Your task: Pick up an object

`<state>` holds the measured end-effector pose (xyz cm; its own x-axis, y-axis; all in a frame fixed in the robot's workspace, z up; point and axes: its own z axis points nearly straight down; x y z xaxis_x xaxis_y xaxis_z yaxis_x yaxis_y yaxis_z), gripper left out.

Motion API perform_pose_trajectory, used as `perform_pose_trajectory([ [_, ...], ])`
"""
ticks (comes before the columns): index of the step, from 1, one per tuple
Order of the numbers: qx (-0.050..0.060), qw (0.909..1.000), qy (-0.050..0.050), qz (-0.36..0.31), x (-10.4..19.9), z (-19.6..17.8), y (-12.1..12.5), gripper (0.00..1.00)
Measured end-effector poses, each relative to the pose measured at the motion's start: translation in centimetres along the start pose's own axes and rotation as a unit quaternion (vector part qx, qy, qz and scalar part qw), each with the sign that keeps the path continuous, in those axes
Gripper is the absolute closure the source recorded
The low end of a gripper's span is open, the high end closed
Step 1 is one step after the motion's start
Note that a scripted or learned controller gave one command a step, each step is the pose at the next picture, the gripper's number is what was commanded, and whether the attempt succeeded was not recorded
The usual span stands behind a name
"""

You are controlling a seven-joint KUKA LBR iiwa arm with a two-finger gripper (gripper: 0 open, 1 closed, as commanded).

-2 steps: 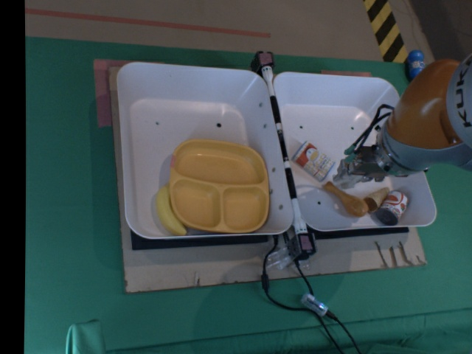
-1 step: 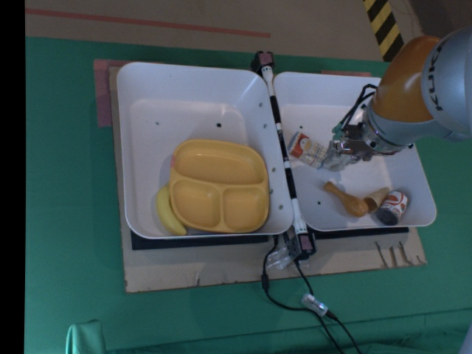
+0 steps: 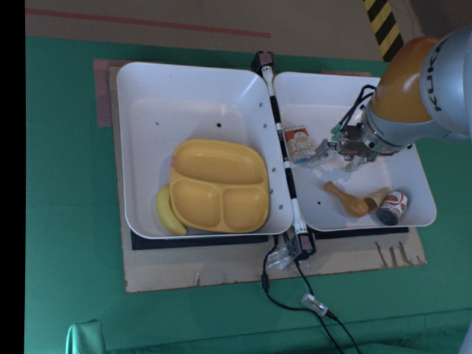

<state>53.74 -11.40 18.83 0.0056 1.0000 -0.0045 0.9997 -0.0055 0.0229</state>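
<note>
The only lettering that reads at all is on the grey arm [image 3: 446, 80] at the right edge: dark capitals running up its casing, of which "KU" can be made out before the frame cuts them off. The small packet [image 3: 299, 143] in the right bin [image 3: 413, 175] has a red and white printed face, and the can [image 3: 391, 207] beside the bin's near corner has a red and white label, but both are too small and blurred to read.

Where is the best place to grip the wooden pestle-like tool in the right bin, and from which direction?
Probably the thin handle of the wooden tool, from above, fingers closing across it. It lies flat and slanted; its thicker end sits close to the small can, so the handle end has more free space.
</note>
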Motion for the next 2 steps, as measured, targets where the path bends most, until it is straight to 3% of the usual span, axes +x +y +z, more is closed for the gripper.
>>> perform_pose_trajectory([
  [1, -0.007, 1.0000, -0.004, 0.003, -0.42, -1.48, 0.26, 1.00],
  [2, -0.007, 1.0000, -0.004, 0.003, -0.41, -1.47, 0.26, 0.00],
])
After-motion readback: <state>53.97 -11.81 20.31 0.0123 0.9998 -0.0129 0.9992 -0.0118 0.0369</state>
